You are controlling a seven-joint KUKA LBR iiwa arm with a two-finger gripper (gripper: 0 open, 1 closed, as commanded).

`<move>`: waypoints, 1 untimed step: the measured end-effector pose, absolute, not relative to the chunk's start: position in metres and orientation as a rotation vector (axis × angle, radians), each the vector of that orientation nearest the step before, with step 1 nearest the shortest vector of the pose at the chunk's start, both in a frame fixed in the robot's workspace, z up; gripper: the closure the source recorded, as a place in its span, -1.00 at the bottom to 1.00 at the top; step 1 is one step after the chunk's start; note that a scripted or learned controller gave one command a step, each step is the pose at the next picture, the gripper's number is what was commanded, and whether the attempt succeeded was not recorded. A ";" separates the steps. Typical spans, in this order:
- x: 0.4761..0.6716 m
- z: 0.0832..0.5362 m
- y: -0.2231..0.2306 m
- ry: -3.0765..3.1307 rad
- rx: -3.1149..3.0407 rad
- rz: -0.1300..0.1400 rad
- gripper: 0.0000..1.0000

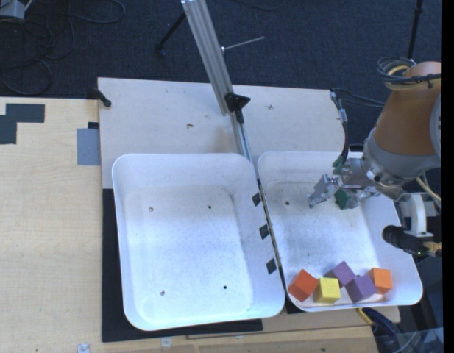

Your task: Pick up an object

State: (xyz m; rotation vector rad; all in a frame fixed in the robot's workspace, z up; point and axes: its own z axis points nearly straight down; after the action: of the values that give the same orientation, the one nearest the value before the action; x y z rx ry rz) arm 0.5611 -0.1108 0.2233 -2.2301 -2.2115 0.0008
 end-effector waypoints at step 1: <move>0.566 0.212 -0.201 -2.216 -2.230 0.006 -1.00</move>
State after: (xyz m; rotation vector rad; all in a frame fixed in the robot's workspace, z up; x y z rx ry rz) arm 0.5661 -0.2011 0.2119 -2.2296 -2.2160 0.0057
